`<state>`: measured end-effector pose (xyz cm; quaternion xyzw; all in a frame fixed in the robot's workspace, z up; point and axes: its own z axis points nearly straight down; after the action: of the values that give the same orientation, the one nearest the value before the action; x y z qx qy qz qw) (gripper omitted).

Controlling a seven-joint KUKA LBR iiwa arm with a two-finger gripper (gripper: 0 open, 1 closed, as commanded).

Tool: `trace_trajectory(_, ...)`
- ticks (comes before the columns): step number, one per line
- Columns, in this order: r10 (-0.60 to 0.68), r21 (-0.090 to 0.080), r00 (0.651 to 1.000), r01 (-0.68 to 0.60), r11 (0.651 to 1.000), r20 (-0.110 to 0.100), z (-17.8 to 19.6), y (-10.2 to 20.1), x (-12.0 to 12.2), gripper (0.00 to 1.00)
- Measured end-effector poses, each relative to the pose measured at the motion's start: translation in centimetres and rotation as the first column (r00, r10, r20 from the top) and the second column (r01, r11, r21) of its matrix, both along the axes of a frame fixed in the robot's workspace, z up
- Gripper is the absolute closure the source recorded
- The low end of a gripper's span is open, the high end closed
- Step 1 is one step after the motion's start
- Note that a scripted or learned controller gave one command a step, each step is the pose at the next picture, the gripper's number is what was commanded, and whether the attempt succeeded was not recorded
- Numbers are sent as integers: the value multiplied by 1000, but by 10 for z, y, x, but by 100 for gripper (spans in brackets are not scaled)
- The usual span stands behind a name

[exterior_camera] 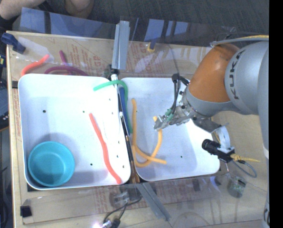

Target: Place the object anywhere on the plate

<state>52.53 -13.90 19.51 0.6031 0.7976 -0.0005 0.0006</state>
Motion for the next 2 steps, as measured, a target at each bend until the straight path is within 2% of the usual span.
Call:
trace_trajectory(1, -90, 2, 996, 90, 996, -3, 17, 90, -6, 100)
trace_trajectory(2, 168, 2, 986, -168, 986, -4, -4, 217, -28, 100)
